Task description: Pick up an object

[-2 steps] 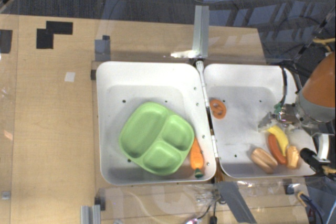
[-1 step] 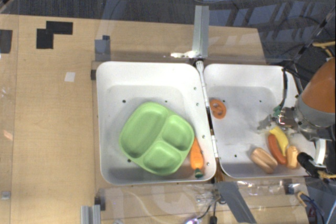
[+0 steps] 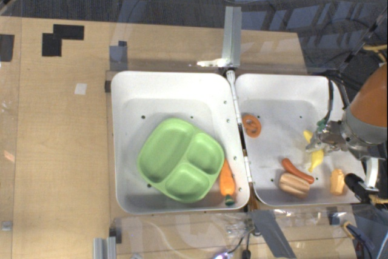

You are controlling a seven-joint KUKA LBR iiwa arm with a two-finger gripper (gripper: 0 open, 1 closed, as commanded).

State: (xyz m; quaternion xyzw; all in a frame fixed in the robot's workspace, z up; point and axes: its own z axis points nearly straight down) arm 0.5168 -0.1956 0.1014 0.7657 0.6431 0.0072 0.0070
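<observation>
Camera view: gripper (image 3: pixel 319 137) is down in the right bin (image 3: pixel 285 89), pinching a yellow banana (image 3: pixel 316 158) by its top. Hot dog (image 3: pixel 295 181), orange block (image 3: pixel 337 181) and a round orange slice (image 3: pixel 251 125) nearby. Left bin (image 3: pixel 163 85) has a green divided plate (image 3: pixel 180 159) and a carrot (image 3: pixel 227 182).

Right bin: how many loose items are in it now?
5. Orange disc by the divider, yellow piece under the gripper, sausage above the bun, orange-yellow block at right. The arm may hide more.
</observation>
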